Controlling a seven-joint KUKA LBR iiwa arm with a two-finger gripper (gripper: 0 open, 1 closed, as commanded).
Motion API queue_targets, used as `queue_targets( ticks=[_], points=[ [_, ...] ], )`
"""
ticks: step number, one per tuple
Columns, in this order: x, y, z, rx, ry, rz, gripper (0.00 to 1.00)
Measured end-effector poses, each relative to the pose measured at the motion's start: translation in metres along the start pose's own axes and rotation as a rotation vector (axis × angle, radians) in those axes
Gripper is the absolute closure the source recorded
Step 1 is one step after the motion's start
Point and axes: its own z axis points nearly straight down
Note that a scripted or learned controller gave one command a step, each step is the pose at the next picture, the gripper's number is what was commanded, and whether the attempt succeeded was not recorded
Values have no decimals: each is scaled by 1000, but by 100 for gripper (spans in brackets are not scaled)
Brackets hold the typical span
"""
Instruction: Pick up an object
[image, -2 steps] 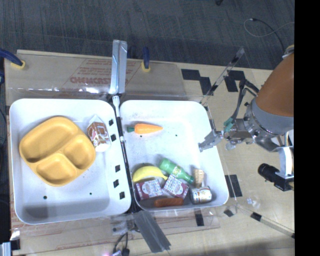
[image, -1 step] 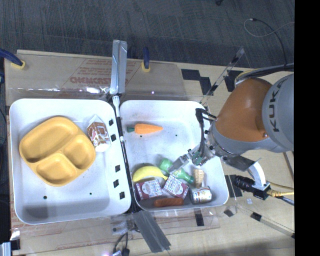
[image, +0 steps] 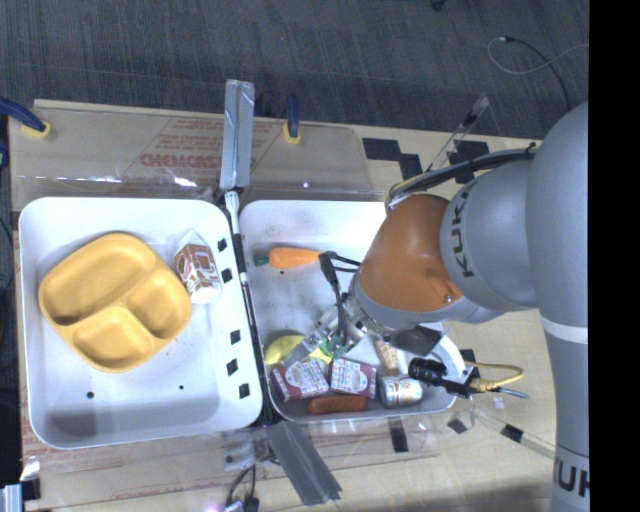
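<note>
My gripper (image: 335, 335) hangs low over the right bin (image: 300, 215), under the orange wrist band (image: 410, 265). It sits just above a cluster at the bin's front: a yellow round fruit (image: 283, 350), two red-and-white packets (image: 328, 378), a brown sausage (image: 338, 404) and a small can (image: 403, 391). An orange carrot (image: 295, 258) lies apart at the back of this bin. The wrist hides the bin's right half.
The left bin (image: 130, 410) holds a yellow divided tray (image: 112, 298) and a brown-and-white packet (image: 198, 268) near its right wall. A black-marked divider (image: 240, 300) separates the bins. Cables (image: 490, 380) trail at the right bin's front right corner.
</note>
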Motion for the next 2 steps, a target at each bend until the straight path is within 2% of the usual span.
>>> queue_targets(
  ticks=[1, 2],
  points=[
    [2, -1, -6, 5, 7, -5, 100],
    [20, 104, -96, 8, 7, 121, 100]
  ],
)
